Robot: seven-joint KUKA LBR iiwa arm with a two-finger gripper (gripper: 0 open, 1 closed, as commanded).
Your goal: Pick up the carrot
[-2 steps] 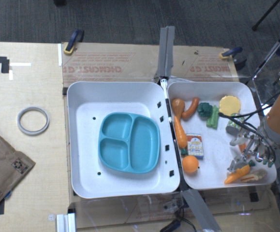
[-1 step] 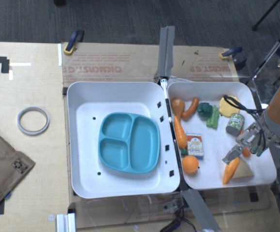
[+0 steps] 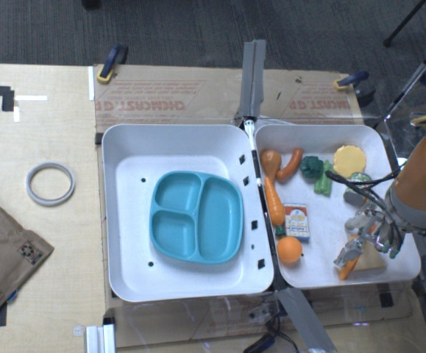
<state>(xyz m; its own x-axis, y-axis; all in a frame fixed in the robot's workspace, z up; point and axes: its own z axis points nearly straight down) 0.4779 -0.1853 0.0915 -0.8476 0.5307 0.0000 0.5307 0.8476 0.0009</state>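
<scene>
Two white bins sit on a cardboard-covered bench. Along the right bin's (image 3: 378,134) left wall lies the carrot (image 3: 274,201), long axis running far to near, an orange (image 3: 289,250) by its near end. At the near right corner, the gripper (image 3: 351,256) pinches a small orange piece (image 3: 347,268).

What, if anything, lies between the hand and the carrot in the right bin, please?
A small printed carton lies beside the long orange carrot, on the side facing the hand; a round orange ball sits next to it.
</scene>
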